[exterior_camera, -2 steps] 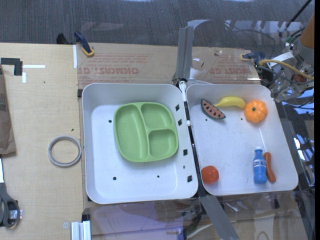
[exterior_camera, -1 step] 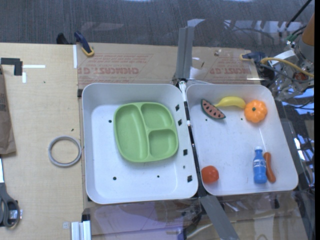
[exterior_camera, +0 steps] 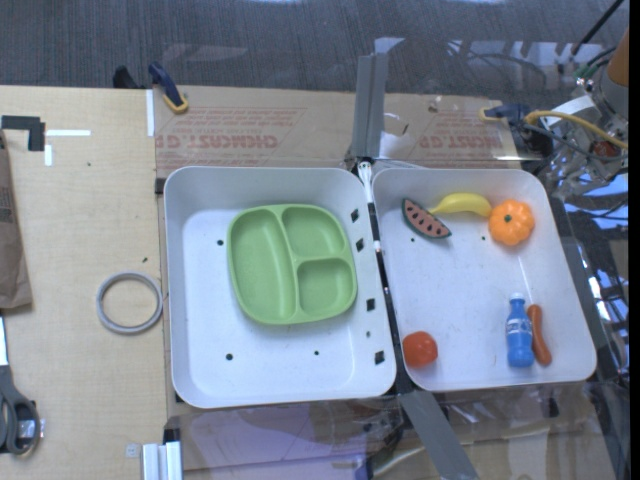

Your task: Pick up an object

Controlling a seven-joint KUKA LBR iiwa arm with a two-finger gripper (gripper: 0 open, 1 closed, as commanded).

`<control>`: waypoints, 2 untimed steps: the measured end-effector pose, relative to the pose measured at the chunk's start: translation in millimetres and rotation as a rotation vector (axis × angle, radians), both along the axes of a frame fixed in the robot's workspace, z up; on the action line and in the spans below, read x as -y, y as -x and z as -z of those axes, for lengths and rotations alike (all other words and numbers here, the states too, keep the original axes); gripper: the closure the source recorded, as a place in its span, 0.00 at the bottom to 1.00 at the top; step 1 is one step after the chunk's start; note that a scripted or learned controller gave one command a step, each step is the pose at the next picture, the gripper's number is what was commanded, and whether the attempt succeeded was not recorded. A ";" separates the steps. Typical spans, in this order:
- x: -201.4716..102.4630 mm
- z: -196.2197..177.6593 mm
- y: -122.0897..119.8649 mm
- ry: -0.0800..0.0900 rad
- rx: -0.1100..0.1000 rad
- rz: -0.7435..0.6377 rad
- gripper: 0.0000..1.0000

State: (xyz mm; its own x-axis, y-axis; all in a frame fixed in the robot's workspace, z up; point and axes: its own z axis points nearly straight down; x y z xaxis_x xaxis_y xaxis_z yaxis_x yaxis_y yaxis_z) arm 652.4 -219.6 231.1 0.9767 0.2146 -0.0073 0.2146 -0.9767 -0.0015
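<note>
The right bin (exterior_camera: 470,298) holds several small items. At its back lie a watermelon slice (exterior_camera: 427,218), a yellow banana (exterior_camera: 461,204) and an orange fruit (exterior_camera: 511,222). A blue bottle (exterior_camera: 518,332) lies beside a thin orange-red sausage (exterior_camera: 541,334) near the front right, and a red tomato (exterior_camera: 420,349) sits at the front left. The gripper (exterior_camera: 590,143) hangs among cables beyond the bin's back right corner, above the bench and apart from every item.
The left bin (exterior_camera: 200,358) carries a green divided plate (exterior_camera: 293,263). On the bench to the left lie a grey tape ring (exterior_camera: 130,301), a blue clamp (exterior_camera: 168,86) and scissors (exterior_camera: 15,423). A metal divider (exterior_camera: 368,108) stands between the bins at the back.
</note>
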 end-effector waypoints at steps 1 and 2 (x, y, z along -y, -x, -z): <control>0.1 -8.3 0.0 0.000 -0.003 -0.004 1.00; -111.2 -2.2 10.0 -0.001 0.005 0.004 1.00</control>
